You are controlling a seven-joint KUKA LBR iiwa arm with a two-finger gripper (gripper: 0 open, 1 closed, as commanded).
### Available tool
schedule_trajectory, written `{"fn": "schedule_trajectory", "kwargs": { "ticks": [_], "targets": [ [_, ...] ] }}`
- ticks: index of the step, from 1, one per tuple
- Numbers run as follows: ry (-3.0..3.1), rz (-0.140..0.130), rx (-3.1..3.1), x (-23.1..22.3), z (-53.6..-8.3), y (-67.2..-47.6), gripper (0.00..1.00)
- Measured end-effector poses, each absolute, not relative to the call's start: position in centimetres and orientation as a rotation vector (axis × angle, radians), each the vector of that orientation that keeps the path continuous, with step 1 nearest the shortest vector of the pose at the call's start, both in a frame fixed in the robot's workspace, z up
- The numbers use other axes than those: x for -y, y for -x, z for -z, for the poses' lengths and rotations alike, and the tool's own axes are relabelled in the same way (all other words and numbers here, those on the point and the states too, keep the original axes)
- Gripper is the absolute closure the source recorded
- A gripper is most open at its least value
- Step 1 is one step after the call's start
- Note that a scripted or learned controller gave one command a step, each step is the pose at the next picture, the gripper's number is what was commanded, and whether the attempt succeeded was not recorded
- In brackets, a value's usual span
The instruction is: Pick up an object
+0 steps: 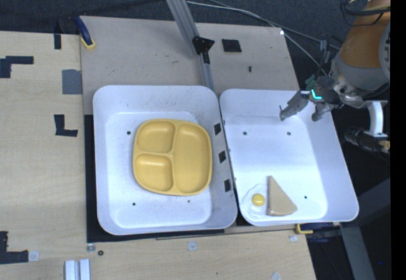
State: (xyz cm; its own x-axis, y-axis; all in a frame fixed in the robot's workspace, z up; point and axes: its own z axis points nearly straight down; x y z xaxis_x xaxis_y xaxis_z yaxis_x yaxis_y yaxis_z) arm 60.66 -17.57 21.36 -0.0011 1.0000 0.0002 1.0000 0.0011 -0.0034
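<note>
The arm [365, 44] enters from the upper right of the frame, its orange band showing above the grey wrist. Its end effector [304, 107] hangs over the upper right corner of the right bin [330, 145], at the bin's far rim. The two fingers are spread apart, one pointing toward the left and the other toward the lower right, with nothing between them, so the end effector is released and carries no object.

The right bin holds two objects, both in its lower left corner, well apart from the end effector. One is a tan wedge [279, 198] shaped like a triangle, its point aimed toward the top of the frame. Just beside it on the left lies a small yellow round piece [257, 199]; whether the two touch cannot be told.

The left bin [114, 145] holds a yellow divided plate [172, 157] with three compartments, lying flat near the bin's middle.

Both bins sit side by side on the table [139, 50]. A grey pole [181, 2] slants across from the top of the frame down to the gap between the bins.
</note>
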Motion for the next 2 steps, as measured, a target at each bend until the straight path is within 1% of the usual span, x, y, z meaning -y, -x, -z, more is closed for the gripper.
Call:
{"fn": "schedule_trajectory", "kwargs": {
  "ticks": [1,2],
  "targets": [
    [2.219,-0.002,2.222,17.6,-21.4,-60.7,0.00],
    [2.217,-0.007,2.220,17.4,-17.0,-60.2,0.00]
  ]
}}
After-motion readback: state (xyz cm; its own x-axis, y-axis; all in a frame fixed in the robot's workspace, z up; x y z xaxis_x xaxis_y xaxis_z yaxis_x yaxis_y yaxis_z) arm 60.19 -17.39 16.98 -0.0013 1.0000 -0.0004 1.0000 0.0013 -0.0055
